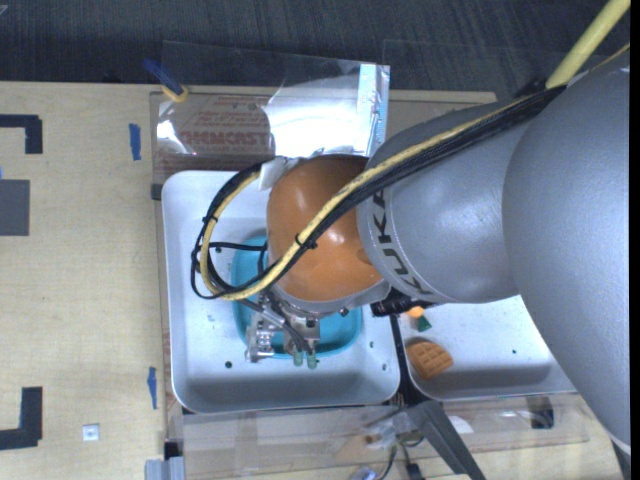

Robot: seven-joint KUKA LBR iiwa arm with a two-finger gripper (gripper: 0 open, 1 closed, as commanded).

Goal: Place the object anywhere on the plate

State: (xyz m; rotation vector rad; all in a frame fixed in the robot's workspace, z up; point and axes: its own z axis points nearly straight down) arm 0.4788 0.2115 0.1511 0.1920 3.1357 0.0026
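Plate (345, 333), blue and lying in the left bin (185, 268), sits mostly hidden beneath my wrist, with its rim showing at the lower right and at the left of my gripper (282, 346). I hang just over it, low in that bin, and I cannot tell how my tips stand or whether anything is between them. Something small and green (305, 361) shows at their ends. Across the divider, in the right bin (500, 368), a tan waffle-like piece (430, 358) lies near the left wall, with a small orange and green bit (417, 317) just above it. Farther back, clear plastic sheeting (300, 118) stands behind the bins.
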